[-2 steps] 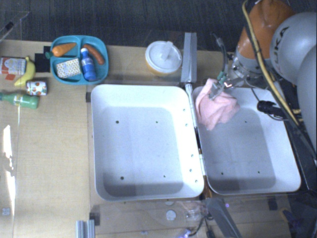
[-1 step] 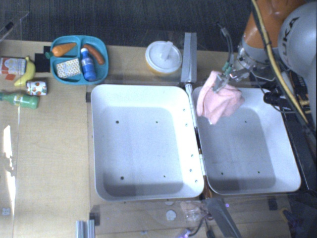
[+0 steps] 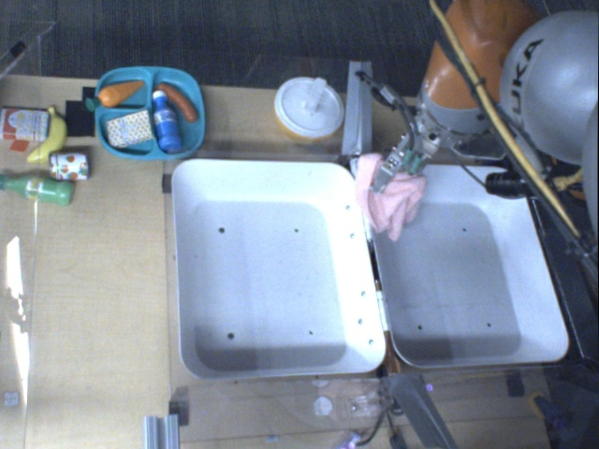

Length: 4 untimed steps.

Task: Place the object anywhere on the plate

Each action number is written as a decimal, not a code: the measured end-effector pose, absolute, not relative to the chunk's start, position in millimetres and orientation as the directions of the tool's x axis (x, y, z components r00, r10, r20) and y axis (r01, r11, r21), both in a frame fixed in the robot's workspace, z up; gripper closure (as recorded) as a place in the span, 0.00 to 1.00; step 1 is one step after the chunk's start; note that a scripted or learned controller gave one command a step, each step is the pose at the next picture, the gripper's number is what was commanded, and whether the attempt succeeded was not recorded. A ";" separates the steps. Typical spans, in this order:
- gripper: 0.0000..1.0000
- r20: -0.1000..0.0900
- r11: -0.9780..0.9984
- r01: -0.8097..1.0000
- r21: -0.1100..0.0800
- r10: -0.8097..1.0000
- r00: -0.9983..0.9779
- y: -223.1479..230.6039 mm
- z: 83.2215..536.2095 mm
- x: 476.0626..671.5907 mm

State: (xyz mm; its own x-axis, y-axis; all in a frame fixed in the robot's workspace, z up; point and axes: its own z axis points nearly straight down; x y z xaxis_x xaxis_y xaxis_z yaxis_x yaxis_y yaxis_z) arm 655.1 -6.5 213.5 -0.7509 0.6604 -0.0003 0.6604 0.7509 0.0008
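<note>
Claw (image 3: 404, 162) sits right of centre in the upper part of the frame, over the top-left corner of the right bin (image 3: 487, 344). It's pinching the pink cloth (image 3: 393, 202) by its top edge; the cloth hangs bunched below the fingers and drapes toward the seam between the two bins. A top pinch makes sense for limp fabric: it lets the cloth dangle clear of the bin walls instead of dragging. Can't tell whether the lowest fold touches the bin floor or just hangs above it. Arm (image 3: 552, 73) comes in from the upper right, orange band above the wrist, cables running alongside. The left bin (image 3: 271, 269) takes up the centre of the frame with bare floor. The likely target is the blue divided plate (image 3: 192, 92) on the worktop (image 3: 84, 297) at upper left, beyond the left bin's far corner. It already holds toy food: a carrot (image 3: 122, 93), a small blue bottle (image 3: 167, 120) and what look like a sausage and a cracker. Free room on it is tight, so the cloth will probably land on top of those. A lidded cup (image 3: 309, 108) stands between claw and plate along the top edge, worth clearing on the way over. The far-left clutter (banana, can, green bottle) is off the path. Judgement: grasp done, transfer not yet made.
</note>
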 end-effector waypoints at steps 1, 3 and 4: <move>1.00 -0.003 0.949 0.314 0.002 0.314 -0.949 42.2 224.8 650.4; 1.00 -0.003 1.000 -0.006 0.003 -0.006 -1.000 139.5 225.7 622.8; 0.00 -0.004 1.000 -0.005 0.003 -0.005 -1.000 139.3 226.1 623.0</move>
